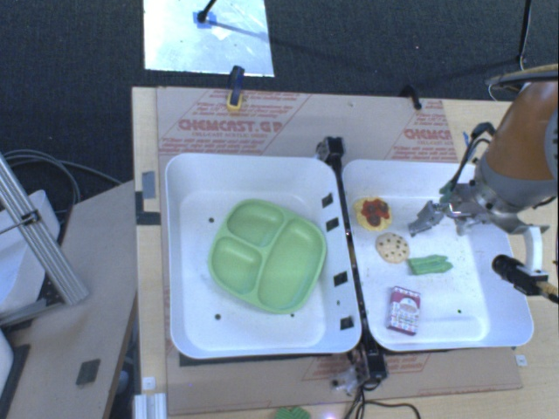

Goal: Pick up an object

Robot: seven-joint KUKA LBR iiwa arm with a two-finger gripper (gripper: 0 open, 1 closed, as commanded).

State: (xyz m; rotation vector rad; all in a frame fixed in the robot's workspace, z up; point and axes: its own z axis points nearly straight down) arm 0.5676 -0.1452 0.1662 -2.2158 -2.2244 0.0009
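Gripper [425,221] positioned over right bin [507,321], nothing held.

Finger state cannot be determined. Candidate objects lie close together: pizza toy [373,213], cookie [392,248], green piece [429,264], small carton [403,310]. Risk: a descent between neighbours may push them aside or close on nothing.

Smooth, glossy white plastic bins [188,260] sit on a matt brown cardboard-like worktop [288,120]; the green divided plate [267,254] looks like smooth satin plastic.
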